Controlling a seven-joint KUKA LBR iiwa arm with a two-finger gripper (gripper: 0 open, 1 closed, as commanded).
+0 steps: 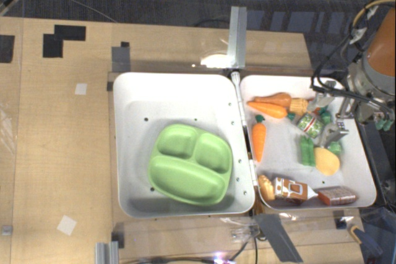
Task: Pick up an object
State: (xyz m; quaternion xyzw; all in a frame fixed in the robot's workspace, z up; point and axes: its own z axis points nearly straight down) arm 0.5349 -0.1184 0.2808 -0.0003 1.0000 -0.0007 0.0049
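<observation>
**Inspector:** Start with the bench.

**Onlooker:** Two shallow white bins sit side by side. The left bin [127, 133] holds one green divided plate [190, 164], lying a little tilted, towards the near side. The right bin [359, 191] holds all the small items.

**Inspector:** List them.

**Onlooker:** Along the far side, two carrots [272, 105] lie together, nearly touching. A third carrot [258, 140] lies lengthwise just beside the wall between the bins. A small green-and-white can [310, 123] is near the middle. Just nearer than that is a green piece [307, 151], with a yellow lemon [327, 161] beside it, close enough that I cannot tell whether they touch. Along the near edge lie a brown bottle [286, 189] on its side and a dark red-brown block [336, 196].

**Inspector:** And the arm?

**Onlooker:** The arm [378, 65] reaches in from the right, over the far right part of the right bin. The gripper [334, 133] hangs low, just right of the can and above the lemon and the green piece.

**Inspector:** Fingers apart or together? Anything held?

**Onlooker:** I cannot tell. The tip is small and dark against the clutter, and the view is too blurred to make out its state or whether it touches anything.

**Inspector:** Cabling?

**Onlooker:** Black cables [328, 71] loop beside the wrist.
</observation>
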